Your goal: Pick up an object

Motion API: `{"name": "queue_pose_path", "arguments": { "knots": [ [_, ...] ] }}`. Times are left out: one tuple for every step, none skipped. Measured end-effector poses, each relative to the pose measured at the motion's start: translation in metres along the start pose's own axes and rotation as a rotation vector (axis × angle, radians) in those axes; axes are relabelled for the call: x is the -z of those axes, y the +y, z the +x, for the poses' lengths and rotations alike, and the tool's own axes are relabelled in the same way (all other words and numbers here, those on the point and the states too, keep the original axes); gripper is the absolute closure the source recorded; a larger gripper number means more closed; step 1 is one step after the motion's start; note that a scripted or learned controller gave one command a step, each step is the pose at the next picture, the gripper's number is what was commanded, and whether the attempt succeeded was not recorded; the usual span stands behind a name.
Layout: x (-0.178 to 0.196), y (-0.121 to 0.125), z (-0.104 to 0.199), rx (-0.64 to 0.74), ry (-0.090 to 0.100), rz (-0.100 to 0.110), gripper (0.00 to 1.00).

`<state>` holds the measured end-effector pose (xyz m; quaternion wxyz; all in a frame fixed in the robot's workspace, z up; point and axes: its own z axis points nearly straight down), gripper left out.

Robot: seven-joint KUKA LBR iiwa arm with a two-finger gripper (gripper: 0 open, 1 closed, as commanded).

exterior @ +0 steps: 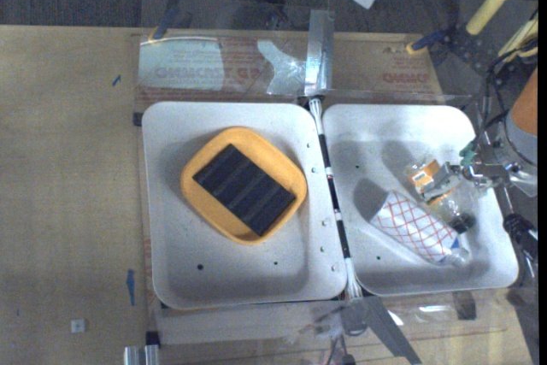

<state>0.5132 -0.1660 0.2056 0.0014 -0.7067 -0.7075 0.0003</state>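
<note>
In the left bin (171,269) lies a yellow-orange rounded pad (244,184) with a black ribbed top. The right bin (359,132) holds a white pouch with a red grid pattern (416,224), a small orange-and-white packet (421,177) and a crinkled clear wrapper with a dark piece (459,226). My gripper (453,180) reaches in from the right, low over the right bin's right half. Its tip is right beside the small orange-and-white packet and just above the grid pouch. I cannot make out whether anything is held.
The arm's orange band (532,108) and cables (491,115) hang over the right bin's right rim. A metal divider (320,55) and taped cardboard (222,68) lie behind the bins. Bare wooden bench (60,184) spreads to the left.
</note>
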Motion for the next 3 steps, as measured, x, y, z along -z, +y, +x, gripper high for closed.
{"name": "queue_pose_path", "arguments": {
  "knots": [
    [-0.111,0.033,-0.032,-0.001,-0.002,-0.004,0.00],
    [-0.101,0.033,-0.035,-0.005,-0.004,-0.007,1.00],
    [-0.008,0.069,0.022,0.002,-0.002,-0.002,1.00]
  ]
}}
